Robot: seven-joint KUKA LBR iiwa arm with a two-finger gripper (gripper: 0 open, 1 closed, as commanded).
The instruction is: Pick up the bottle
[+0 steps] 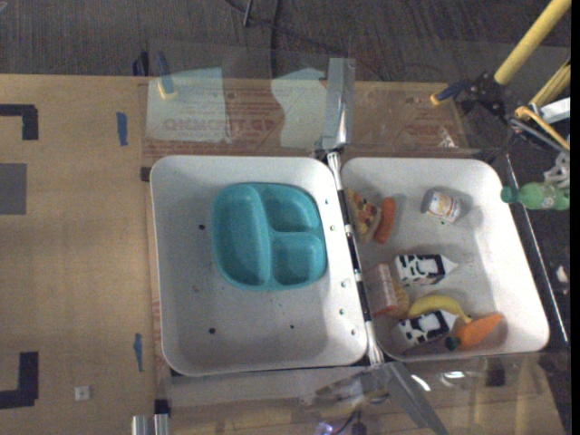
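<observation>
Bottle (533, 195): green, translucent-looking plastic with a paler patch along the body. It sits at the far right of the view, over the right rim of the right bin (507, 243). Long axis runs nearly left-right across the view; a small rounded green end points left toward the bin interior, the other end runs to the frame edge. Too blurred to tell cap from base. End effector (559, 172): pale grey shape just above the bottle at the frame edge, mostly cut off; whether it is wide, narrow or gripping cannot be told. Right bin is white, shallow, round-cornered, and holds a flat pizza slice (362, 211), an orange-red carrot-like piece (387, 219), a small pale can (442, 206) on its side, two cow-patterned cartons (421, 268), a curved yellow banana (438, 305) and an orange carrot (477, 330) near the front corner. Left bin (181, 324), same make, carries a teal divided plate (268, 235), smooth, three compartments. Bench (72, 270) is tan board with blue tape marks
</observation>
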